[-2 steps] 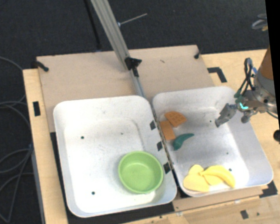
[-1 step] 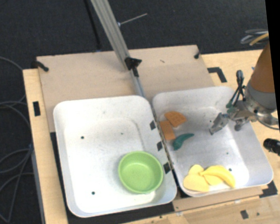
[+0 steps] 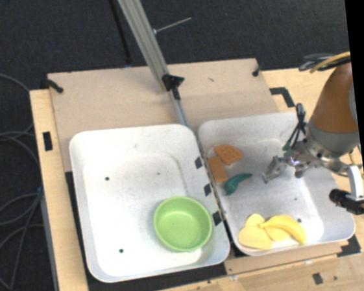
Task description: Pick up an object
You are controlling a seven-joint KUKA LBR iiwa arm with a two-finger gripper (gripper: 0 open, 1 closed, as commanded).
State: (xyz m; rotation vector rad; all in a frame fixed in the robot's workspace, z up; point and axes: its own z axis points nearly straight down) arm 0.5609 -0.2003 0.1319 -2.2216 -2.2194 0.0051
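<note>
The pincer (image 3: 282,166) hangs over the right bin (image 3: 259,133), just right of a teal piece (image 3: 236,182); orange blocks (image 3: 224,158) lie beyond it, yellow bananas (image 3: 273,230) nearer; a green bowl (image 3: 182,223) sits left.

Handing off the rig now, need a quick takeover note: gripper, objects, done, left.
Gripper: low over the middle of the right bin, nothing seen between the jaws; whether they are open or shut is unclear.
Right bin: teal object and orange pieces by its left wall, left of the gripper; yellow pieces at the near edge.
Left bin: green bowl in its near right corner.
Done: no pick visible.
Left: grasp one object and lift it; the teal object looks nearest.
</note>
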